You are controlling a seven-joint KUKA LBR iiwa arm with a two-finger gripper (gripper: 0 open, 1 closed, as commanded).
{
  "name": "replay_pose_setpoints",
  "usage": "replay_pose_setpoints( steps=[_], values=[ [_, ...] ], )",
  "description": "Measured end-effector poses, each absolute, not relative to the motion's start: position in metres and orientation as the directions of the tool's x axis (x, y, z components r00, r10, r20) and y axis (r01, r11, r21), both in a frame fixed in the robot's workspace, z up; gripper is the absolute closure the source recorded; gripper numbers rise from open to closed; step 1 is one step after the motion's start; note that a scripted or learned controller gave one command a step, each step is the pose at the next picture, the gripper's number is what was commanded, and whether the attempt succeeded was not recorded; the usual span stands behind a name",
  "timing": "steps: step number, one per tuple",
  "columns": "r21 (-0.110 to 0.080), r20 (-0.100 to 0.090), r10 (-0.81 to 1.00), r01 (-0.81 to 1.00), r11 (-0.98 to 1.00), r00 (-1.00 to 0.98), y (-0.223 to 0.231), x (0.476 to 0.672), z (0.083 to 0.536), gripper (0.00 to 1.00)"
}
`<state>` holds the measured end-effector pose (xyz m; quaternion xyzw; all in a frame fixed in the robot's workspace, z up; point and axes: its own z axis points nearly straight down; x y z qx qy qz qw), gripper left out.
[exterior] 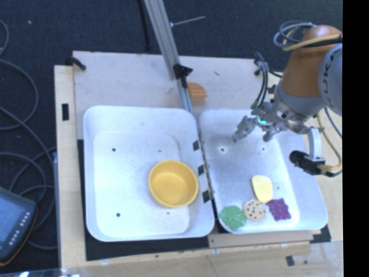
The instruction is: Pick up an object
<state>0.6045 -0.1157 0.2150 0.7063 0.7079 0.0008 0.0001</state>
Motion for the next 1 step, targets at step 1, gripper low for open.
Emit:
replay_pose_setpoints(
  steps=[1],
  values=[
    [-0.004, -0.002, 1.000, 1.000, 0.000, 0.000, -0.1103, 0.6035, 0.1697, 0.00]
  ],
)
